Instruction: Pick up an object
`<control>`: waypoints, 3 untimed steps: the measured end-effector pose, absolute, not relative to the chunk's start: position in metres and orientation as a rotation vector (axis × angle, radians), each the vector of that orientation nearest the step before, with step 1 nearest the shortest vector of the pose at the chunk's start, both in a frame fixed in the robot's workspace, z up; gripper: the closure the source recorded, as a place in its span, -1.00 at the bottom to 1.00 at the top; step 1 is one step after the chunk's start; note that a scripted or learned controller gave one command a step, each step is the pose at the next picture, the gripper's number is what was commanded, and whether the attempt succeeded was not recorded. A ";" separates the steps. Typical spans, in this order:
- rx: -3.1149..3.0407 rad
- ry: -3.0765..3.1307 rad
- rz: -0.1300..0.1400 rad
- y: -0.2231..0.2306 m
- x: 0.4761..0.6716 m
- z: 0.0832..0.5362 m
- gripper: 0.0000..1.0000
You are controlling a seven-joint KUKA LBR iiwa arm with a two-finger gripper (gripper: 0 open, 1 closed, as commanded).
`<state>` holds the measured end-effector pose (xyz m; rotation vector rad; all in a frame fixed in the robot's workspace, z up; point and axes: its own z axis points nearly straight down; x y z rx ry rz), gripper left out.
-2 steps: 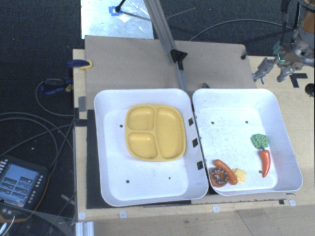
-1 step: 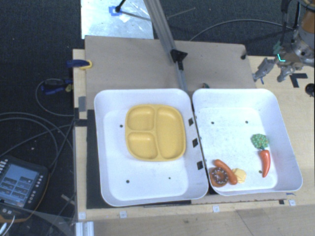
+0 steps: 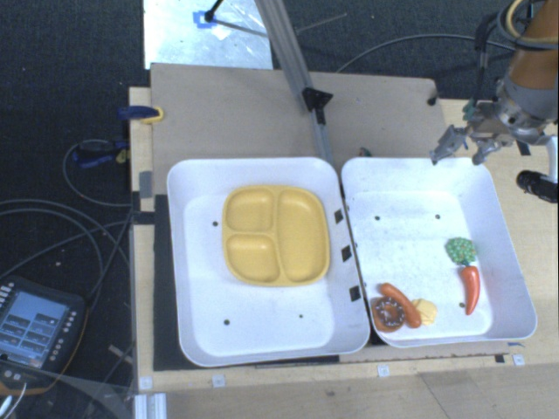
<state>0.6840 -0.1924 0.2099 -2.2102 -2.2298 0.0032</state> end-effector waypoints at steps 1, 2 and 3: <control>-2.217 -2.227 0.002 -0.193 0.681 0.168 -1.00; -2.211 -2.231 0.002 -0.191 0.681 0.127 -1.00; -2.214 -2.240 -0.003 -0.191 0.683 0.142 1.00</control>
